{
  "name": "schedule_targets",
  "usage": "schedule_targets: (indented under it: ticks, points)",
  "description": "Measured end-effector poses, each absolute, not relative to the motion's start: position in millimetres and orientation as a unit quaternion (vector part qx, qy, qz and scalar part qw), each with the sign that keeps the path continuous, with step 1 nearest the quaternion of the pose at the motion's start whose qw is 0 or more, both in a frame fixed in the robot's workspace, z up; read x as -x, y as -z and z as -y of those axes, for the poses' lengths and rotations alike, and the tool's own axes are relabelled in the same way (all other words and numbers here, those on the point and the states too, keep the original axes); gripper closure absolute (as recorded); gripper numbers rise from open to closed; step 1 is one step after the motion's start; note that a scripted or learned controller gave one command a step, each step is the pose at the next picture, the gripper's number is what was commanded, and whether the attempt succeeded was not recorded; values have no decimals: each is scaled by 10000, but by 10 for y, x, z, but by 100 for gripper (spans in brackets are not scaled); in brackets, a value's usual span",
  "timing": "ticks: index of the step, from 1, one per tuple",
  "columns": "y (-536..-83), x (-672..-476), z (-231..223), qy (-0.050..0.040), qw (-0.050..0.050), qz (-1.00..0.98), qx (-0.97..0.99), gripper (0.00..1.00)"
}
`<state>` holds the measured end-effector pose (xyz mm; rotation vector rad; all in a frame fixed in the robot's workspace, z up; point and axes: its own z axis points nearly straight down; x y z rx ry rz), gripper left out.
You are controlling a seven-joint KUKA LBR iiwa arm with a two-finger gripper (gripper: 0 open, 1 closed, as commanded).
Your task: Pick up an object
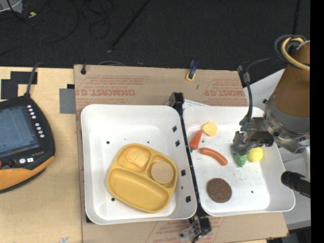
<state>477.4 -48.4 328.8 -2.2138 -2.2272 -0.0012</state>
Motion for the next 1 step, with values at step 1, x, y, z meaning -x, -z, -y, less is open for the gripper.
schedule_targets:
  ticks: [1]
  points:
    - [-3660, -4773, -309, -13, 18, 7106, 7036, 100]
